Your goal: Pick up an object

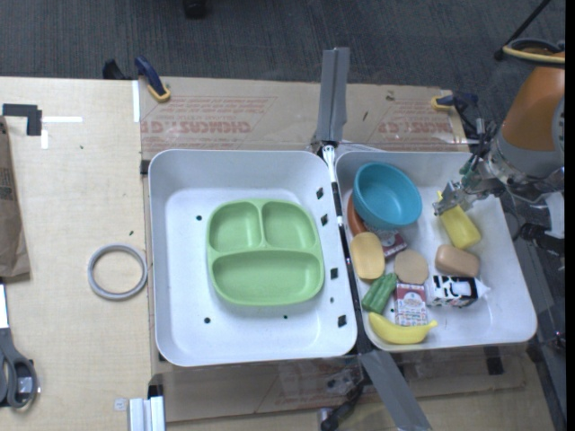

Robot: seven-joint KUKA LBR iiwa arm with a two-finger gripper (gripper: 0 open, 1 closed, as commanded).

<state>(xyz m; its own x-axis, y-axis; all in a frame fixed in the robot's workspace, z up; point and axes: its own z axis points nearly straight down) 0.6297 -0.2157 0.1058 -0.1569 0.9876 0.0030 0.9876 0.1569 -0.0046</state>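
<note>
We see the banana [401, 330] nearest in the right bin [517, 317]. Behind it sit the carton [411, 305], tan block [457, 260] and yellow block [461, 227]. The tool [456, 196] is just behind the yellow block, beside the blue bowl [387, 196]; can't tell its state.

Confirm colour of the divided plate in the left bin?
Light green. The three-compartment plastic plate shows clearly in the camera view, lying flat in the left white bin.
</note>
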